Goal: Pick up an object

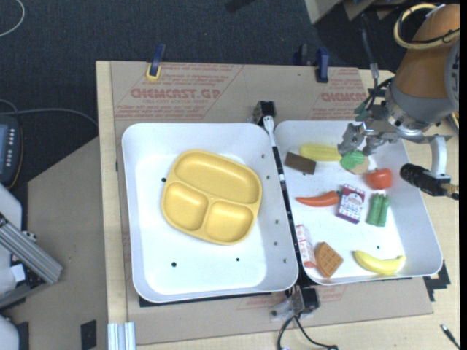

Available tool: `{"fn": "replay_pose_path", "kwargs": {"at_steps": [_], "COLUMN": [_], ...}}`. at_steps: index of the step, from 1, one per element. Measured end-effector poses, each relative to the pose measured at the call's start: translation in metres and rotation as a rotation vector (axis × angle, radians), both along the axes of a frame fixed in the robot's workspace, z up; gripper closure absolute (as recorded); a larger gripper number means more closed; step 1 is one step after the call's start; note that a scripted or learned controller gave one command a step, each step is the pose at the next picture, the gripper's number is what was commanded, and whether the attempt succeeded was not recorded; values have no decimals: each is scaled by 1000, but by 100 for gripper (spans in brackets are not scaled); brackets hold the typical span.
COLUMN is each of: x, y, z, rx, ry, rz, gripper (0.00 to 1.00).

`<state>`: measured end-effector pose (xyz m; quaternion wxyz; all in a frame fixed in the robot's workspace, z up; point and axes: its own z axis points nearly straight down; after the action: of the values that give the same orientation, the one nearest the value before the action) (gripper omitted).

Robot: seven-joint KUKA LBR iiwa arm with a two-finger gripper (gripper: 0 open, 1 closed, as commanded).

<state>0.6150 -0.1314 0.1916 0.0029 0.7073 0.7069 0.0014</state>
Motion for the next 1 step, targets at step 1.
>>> {"fn": "replay_pose_path", "kwargs": {"at_steps": [1], "x": [1], "y": [0], "z": [36], "rx": [1], "ry": [1], "rz": [1], "gripper": [100]}}
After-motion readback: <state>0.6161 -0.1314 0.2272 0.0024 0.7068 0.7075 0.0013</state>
